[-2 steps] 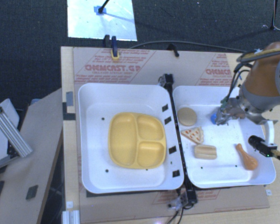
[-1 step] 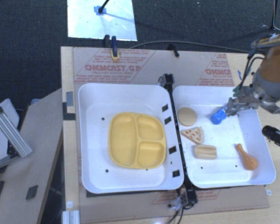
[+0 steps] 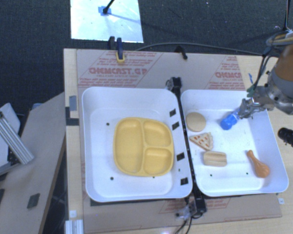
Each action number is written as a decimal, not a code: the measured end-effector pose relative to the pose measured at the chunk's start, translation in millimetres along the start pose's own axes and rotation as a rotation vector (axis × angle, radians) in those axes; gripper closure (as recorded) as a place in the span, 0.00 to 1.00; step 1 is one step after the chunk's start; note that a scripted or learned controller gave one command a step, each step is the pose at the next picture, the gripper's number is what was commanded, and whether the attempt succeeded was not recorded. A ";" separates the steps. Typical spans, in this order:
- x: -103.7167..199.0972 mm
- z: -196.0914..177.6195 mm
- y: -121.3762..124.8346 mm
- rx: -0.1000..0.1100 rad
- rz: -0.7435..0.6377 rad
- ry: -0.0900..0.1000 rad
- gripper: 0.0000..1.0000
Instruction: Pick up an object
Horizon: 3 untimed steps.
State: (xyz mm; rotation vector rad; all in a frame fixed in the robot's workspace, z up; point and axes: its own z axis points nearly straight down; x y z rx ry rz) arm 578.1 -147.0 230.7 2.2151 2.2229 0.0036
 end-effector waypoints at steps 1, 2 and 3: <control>50.8 -9.2 -3.4 0.002 -0.006 0.003 1.00; 98.8 2.5 -6.0 0.003 -0.005 0.003 1.00; 151.3 12.1 -2.7 0.004 -0.006 0.003 1.00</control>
